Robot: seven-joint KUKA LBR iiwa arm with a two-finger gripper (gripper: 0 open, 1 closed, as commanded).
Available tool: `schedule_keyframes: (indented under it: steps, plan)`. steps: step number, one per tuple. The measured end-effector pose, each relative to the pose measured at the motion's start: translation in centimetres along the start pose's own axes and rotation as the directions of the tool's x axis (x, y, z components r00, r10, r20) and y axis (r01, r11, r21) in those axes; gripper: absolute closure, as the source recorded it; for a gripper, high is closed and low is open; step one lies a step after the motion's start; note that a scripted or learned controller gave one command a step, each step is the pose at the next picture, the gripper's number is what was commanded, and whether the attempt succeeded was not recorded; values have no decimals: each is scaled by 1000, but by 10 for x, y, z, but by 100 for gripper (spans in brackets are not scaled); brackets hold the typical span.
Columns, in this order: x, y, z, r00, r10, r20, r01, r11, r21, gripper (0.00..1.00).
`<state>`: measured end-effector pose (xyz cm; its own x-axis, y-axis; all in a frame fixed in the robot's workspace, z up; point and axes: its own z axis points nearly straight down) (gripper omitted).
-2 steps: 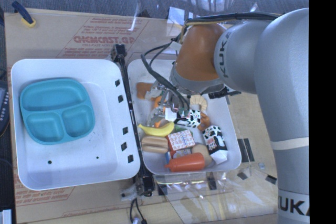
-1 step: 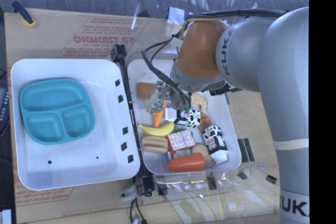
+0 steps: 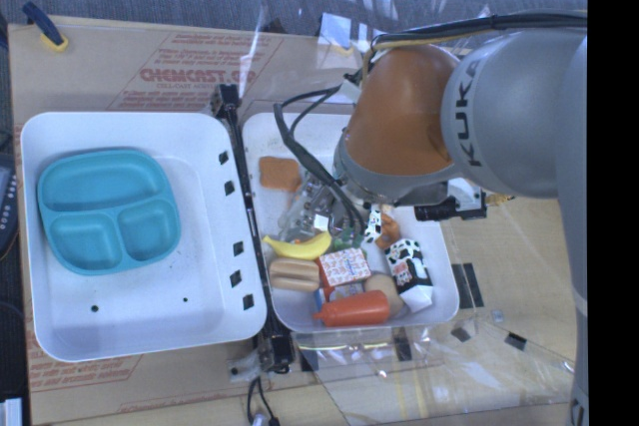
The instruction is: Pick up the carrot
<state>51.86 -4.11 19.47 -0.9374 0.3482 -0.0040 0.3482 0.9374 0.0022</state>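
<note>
The carrot (image 3: 351,309) lies on its side in the right bin (image 3: 447,306), close to the front wall, with its long axis almost parallel to that wall. It is a red-orange, elongated piece. A small colourful box (image 3: 344,266) is just behind it and a pale bun (image 3: 294,274) is near its left end. A cow-patterned carton (image 3: 407,264) is near its right end. I cannot tell whether these neighbours touch it.

The gripper (image 3: 318,214) is lower down in the same bin, above the yellow banana (image 3: 300,244), and is apart from the carrot. The wrist and cables cover it partly, so I cannot tell if it is spread or pressed together, and nothing is visibly held.

I judge the carrot to be a toy, so probably light and stiff, with a smooth and rounded surface that may slip or roll under pressure. The best place to hold it seems to be the middle, across the short width, where it is thickest and most free. The box behind it leaves little room, and this could disturb the grasp.

The left bin (image 3: 40,314) holds a blue tray (image 3: 105,210).
</note>
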Motion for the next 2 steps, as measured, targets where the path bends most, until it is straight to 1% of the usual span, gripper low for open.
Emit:
schedule_keyframes:
  steps: [1, 2]
  plan:
    - [-19, -75, -38, 843, -538, 0, 538, 843, 3, 100]
    - [2, -62, 85, 911, -412, 9, 412, 911, 4, 100]
